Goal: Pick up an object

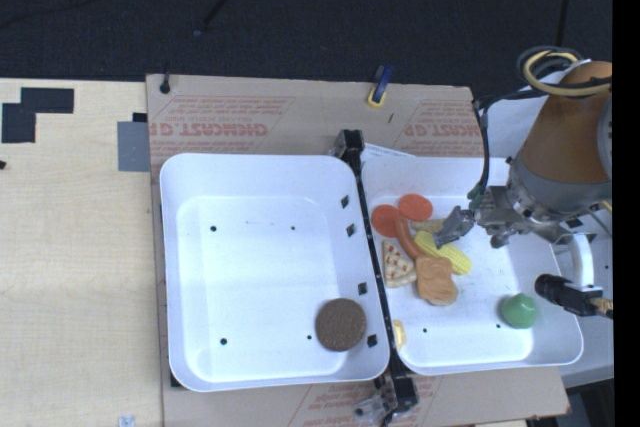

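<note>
You've got cardboard under both bins, light wood bench w/ black markers at left, dark floor behind; gripper (pixel 452 227) hangs open, holding nothing, over right bin (pixel 560 350) just beside yellow corn (pixel 446 252) in the food pile.

The gripper (pixel 452 225) hung low over the right bin (pixel 480 355) beside a yellow corn cob (pixel 444 251), while a brown disc (pixel 341 325) lay in the left bin (pixel 200 205).

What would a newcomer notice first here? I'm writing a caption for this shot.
The pile of toy food in the right bin, with the gripper poised at its edge. Then the green ball near that bin's front right corner, and the brown disc alone in the left bin.
</note>
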Controlling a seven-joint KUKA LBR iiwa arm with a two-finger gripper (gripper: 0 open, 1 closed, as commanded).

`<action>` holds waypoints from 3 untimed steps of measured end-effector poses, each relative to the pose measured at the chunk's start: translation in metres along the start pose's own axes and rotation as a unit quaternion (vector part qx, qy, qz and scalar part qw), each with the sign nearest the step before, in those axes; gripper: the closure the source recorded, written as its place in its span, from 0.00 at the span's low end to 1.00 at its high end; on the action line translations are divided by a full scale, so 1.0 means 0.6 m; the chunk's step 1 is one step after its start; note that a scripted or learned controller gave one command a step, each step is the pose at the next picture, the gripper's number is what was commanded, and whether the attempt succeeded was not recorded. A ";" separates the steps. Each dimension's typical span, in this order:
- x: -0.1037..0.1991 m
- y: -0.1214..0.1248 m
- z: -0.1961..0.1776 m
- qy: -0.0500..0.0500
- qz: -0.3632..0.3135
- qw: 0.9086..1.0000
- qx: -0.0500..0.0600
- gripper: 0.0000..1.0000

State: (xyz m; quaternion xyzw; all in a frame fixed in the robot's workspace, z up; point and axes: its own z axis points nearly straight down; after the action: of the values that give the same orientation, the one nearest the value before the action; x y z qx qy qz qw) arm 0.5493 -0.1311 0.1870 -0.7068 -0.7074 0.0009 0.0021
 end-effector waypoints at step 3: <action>0.075 0.162 0.160 -0.002 -0.001 1.000 -0.001 0.00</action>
State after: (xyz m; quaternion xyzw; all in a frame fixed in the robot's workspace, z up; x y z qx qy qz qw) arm 0.6462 -0.0857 0.0908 -0.7059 -0.7083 0.0014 0.0001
